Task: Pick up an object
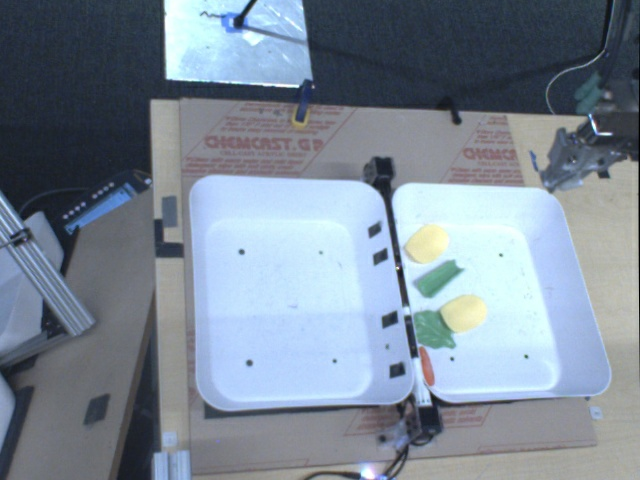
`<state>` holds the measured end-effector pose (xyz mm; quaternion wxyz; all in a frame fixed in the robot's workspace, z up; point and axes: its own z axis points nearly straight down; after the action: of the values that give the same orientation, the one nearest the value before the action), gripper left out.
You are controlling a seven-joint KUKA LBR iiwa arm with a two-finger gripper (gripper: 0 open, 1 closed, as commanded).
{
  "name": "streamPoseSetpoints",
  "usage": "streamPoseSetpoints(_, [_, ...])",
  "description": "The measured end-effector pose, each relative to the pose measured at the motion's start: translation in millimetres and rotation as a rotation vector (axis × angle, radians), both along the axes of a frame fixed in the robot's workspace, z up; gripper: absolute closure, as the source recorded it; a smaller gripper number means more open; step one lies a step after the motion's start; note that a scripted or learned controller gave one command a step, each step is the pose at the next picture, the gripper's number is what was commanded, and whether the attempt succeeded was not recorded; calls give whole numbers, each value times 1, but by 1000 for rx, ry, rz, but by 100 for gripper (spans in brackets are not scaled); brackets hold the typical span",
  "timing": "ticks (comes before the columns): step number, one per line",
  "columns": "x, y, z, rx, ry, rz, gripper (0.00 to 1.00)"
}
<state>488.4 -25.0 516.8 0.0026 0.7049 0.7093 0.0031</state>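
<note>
Camera view shows the end effector at the far right, just outside the corner of the right bin; I cannot tell if it is open or closed. The objects lie well apart from it, near the bin's left wall: a yellow piece, a green piece, a second yellow piece touching a flat green one, and a small orange piece. I think a grasp may fail because the pieces sit close together, and the wall and divider clips may block it

Even, bright overhead light washes the white bins nearly flat (little shadow inside them); the foil sheet above glares, and detail is soft.
</note>
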Motion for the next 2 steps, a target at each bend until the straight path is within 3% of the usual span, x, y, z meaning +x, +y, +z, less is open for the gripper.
streamPoseSetpoints(1, [-2, 19, 20, 0, 3, 0, 100])
streamPoseSetpoints(2, [-2, 14, 19, 0, 4, -5, 100])
